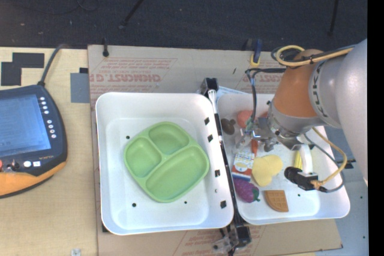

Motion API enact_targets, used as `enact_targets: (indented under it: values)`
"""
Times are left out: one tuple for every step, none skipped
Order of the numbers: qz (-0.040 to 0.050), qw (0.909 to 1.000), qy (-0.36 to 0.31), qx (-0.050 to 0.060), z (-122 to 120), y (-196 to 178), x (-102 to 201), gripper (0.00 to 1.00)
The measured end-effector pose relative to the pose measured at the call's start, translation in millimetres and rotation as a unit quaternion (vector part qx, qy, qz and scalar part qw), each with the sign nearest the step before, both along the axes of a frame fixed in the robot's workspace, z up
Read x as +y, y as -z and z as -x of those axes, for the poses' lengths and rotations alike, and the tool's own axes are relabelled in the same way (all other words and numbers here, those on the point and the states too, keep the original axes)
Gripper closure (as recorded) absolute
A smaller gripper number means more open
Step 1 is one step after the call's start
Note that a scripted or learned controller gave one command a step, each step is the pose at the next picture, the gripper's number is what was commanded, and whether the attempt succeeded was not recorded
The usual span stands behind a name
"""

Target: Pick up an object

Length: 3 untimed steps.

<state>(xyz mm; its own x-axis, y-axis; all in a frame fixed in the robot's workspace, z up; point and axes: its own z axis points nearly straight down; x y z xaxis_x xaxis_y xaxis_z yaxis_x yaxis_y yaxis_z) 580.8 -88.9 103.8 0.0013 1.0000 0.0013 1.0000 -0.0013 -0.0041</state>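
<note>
A tablet (pixel 27 129) lay far left. A green plate (pixel 166 160) sat in the left bin (pixel 111 213). In the right bin (pixel 336 204) lay a purple toy (pixel 245 189), a yellow toy (pixel 266 169) and a waffle (pixel 276 200). The gripper (pixel 252 136) hung low over them. I could not tell its grip.

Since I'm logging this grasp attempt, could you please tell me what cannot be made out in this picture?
- End effector in the camera view: the grey and orange arm covers it from above, so its state is unreadable.
- Round orange-red object: partly behind the cable and arm; identity unclear.
- Small dark brown object by the right white bin wall: too small to identify.
- Small printed carton: label too blurred to read.
</note>
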Motion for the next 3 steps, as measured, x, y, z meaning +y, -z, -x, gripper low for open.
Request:
enact_targets:
  values:
    - [0.0005,1.0,0.002,-0.004,84,15,-3,0.0]
    - [-0.0027,1.0,0.001,-0.001,82,5,-3,1.0]
    - [-0.0013,1.0,-0.005,-0.002,87,-86,85,1.0]
